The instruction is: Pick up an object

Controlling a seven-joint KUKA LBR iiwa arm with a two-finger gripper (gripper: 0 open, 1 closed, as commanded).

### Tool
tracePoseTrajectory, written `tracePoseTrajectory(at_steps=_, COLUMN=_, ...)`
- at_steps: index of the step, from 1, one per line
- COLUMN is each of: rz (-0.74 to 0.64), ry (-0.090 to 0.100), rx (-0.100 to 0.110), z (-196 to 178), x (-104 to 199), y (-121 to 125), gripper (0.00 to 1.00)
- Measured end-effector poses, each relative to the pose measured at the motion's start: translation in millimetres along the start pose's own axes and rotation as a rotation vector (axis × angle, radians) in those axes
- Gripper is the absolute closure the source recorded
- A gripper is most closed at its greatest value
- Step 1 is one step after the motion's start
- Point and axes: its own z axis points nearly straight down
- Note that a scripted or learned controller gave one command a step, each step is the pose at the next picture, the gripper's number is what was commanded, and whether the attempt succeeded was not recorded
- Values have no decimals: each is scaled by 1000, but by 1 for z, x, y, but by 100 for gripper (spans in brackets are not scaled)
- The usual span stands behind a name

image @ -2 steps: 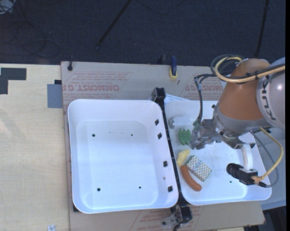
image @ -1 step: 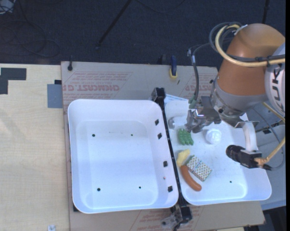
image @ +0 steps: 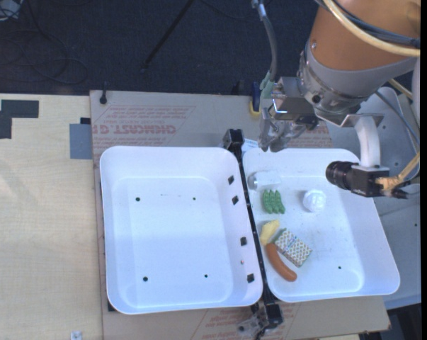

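Hand [image: 275, 142] blurred above right bin's [image: 369, 275] far-left corner, spread or pressed together cannot be told | clear cup [image: 261, 180] faint | green piece [image: 272, 201], white cap [image: 314, 200], yellow piece [image: 269, 230], orange sausage [image: 280, 263], patterned block [image: 293, 246] along left wall | left bin [image: 171, 225] open.

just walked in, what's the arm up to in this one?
Pick attempt, nothing grabbed yet. The gripper hangs over the far edge of the right bin, with no object between its fingers. The right bin's items all lie on its floor: a green piece, a white round thing, a yellow piece, a patterned block and an orange sausage-shaped item. The left bin sits beside it.
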Motion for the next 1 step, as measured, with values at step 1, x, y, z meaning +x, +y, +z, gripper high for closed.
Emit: tracePoseTrajectory(at_steps=1, rz=17, ry=-7, rx=26, z=71, x=-63, y=-36, gripper=100)
